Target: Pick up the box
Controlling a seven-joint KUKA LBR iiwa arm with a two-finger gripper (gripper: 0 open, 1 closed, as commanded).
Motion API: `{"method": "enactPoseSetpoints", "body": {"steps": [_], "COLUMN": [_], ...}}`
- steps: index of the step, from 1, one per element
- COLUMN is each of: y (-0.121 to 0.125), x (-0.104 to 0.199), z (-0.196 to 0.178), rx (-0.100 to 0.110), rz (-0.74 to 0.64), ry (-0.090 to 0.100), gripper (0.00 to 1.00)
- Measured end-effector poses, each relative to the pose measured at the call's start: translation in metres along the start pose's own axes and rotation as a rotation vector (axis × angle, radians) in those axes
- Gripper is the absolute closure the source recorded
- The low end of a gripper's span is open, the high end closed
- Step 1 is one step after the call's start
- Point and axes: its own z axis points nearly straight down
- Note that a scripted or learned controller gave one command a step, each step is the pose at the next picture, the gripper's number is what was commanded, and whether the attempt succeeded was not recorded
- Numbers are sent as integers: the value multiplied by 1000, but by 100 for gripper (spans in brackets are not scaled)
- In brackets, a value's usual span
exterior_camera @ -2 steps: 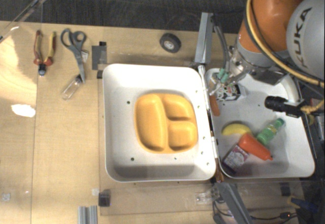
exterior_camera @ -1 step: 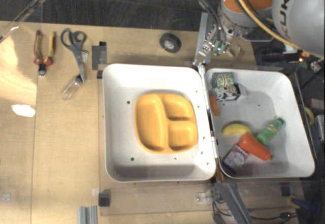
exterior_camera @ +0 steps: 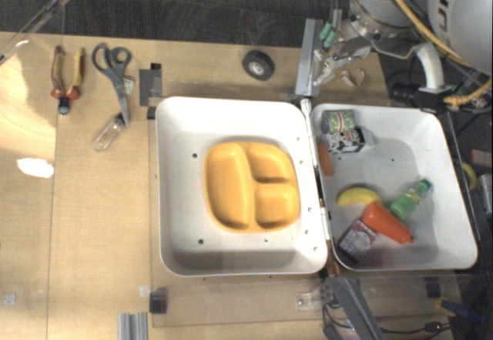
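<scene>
At rear of right bin (exterior_camera: 454, 176), the box (exterior_camera: 342, 131), green/white printed carton, lies tilted. Same bin: yellow banana (exterior_camera: 358, 195), orange carrot (exterior_camera: 387, 223), green bottle (exterior_camera: 409, 200). Left bin (exterior_camera: 177, 176): smooth yellow compartmented tray (exterior_camera: 252, 184). Claw (exterior_camera: 333, 61) above table (exterior_camera: 77, 200), apart from the box; state cannot be told.

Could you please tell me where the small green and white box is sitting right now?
The box lies in the right bin's upper-left corner in the camera view, above the yellow banana.
</scene>
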Motion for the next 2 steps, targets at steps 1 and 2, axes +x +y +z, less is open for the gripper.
{"method": "enactPoseSetpoints", "body": {"steps": [1,2], "y": [-30,-60], "x": [-44,-47], "z": [92,4], "rx": [3,0], "rz": [130,171], "ry": [1,-1], "gripper": [100,100]}}
